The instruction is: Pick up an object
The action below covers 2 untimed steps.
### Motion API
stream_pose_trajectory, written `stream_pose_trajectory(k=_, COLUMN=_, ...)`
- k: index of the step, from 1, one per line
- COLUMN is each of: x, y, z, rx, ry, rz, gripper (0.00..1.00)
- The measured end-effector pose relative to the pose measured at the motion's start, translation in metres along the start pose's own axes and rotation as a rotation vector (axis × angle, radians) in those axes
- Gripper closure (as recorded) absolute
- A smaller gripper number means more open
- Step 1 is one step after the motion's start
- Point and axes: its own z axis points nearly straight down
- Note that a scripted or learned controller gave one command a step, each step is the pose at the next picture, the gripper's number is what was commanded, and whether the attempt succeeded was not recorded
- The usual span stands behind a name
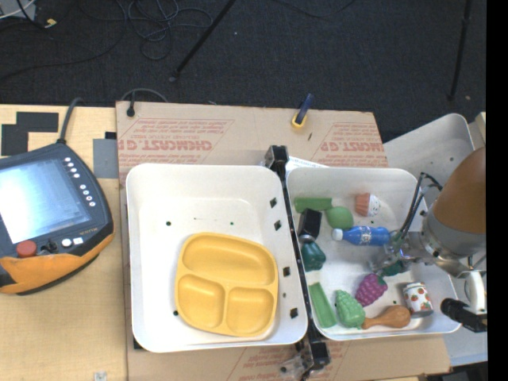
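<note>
Yellow three-compartment plastic tray [228,282] lies alone in my left white bin [151,213].
One purple grape bunch [370,289] sits beside my pincer [394,259]; its grip state I cannot tell.

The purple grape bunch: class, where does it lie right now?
The purple grape bunch lies in the right bin, toward its front, between the green toy and the small printed can.

My gripper [394,254] sits low in the right bin [349,179], at its 3 o'clock edge, just beside the blue bottle [363,234] and above the purple grapes [371,288]. Chicken drumstick [389,317] and small can [417,298] lie toward 5 o'clock. Left bin [159,182]: yellow divided tray [227,282] at 6 o'clock. Teach pendant [48,213] off at 9 o'clock.
</note>
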Motion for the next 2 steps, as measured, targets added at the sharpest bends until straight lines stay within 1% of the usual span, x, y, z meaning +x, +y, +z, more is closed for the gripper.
stream_pose_trajectory(k=1, x=0.042, y=0.084, z=0.010, rx=-0.004, ry=0.001, rz=-0.017, gripper=1.00)
stream_pose_trajectory(k=2, x=0.074, y=0.124, z=-0.092, rx=-0.010, ry=0.000, rz=-0.016, gripper=1.00)
